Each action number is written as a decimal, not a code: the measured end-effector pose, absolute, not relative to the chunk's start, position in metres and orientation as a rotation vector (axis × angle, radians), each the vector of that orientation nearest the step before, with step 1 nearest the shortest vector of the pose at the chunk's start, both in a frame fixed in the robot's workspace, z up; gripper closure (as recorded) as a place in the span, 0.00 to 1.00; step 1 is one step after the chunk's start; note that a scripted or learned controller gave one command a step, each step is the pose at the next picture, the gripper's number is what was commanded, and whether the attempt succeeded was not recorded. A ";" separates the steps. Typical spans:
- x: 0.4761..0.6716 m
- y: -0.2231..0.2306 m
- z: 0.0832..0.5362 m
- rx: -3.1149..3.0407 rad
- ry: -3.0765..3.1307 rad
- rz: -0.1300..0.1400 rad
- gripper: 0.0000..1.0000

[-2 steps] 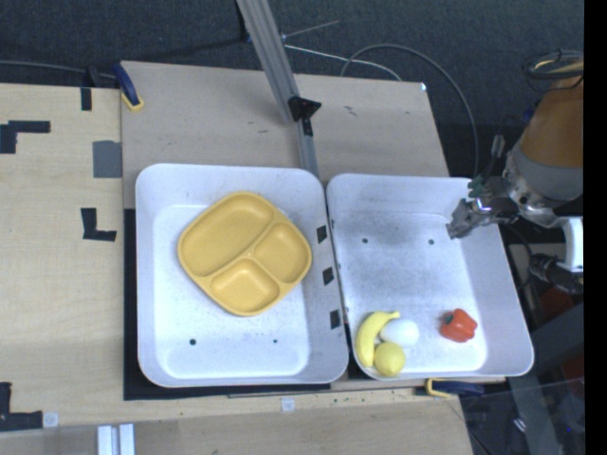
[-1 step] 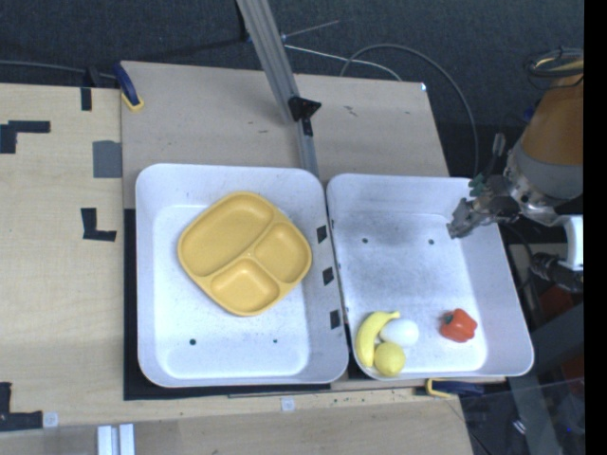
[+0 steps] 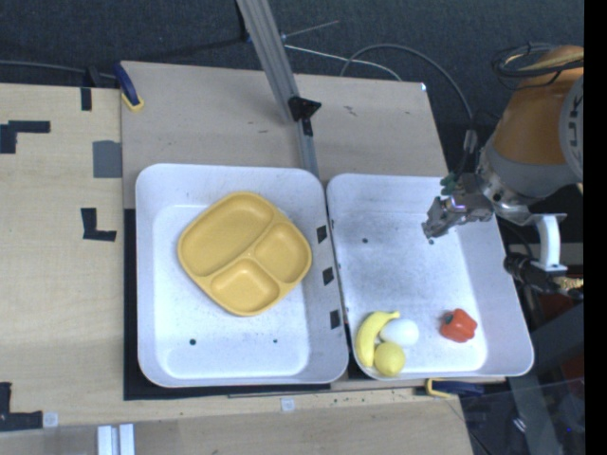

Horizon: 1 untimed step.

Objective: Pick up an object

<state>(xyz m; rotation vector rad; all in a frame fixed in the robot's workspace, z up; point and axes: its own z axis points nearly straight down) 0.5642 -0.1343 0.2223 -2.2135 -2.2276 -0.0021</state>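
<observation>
Two white bins sit side by side on the tabletop (image 3: 57, 254). The left bin (image 3: 156, 273) holds a yellow plate (image 3: 245, 252) with three parts. The right bin (image 3: 417, 273) holds a banana (image 3: 372, 330), a white egg (image 3: 402, 332), a lemon (image 3: 390, 357) and a red pepper (image 3: 458, 325), all near its front edge. The tool (image 3: 438, 224) hangs over the back of the right bin, well apart from the food, with nothing in it. No writing can be read.

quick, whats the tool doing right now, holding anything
tool: over the upper part of the right bin, away from the items at its lower edge; open or shut cannot be told.
</observation>
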 end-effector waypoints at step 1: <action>0.560 -0.079 0.233 -2.211 -2.228 -0.002 1.00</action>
